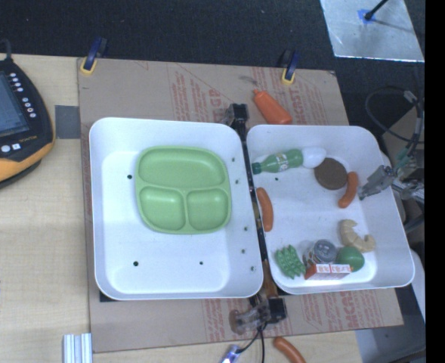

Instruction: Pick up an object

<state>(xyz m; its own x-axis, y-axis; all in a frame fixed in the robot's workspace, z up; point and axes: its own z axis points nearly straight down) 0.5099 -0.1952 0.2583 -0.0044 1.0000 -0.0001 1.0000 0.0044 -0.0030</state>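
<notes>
A: Right bin [388, 274] near edge — green block [288, 261], carton [328, 271], can [324, 249].
B: Farther back?
A: Sausage [265, 208], brown disc [331, 174], green bottle [278, 161].
B: Gripper [379, 181]?
A: At the bin's right rim — fingers spread, gripping nothing.

glossy white plastic bins [116, 203]

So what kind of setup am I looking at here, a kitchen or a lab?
Most likely a robotics lab bench, not a kitchen: two white bins sit on clamped cardboard, a teach pendant lies beside them, and the food, such as the green bottle, looks like toy props.
</notes>
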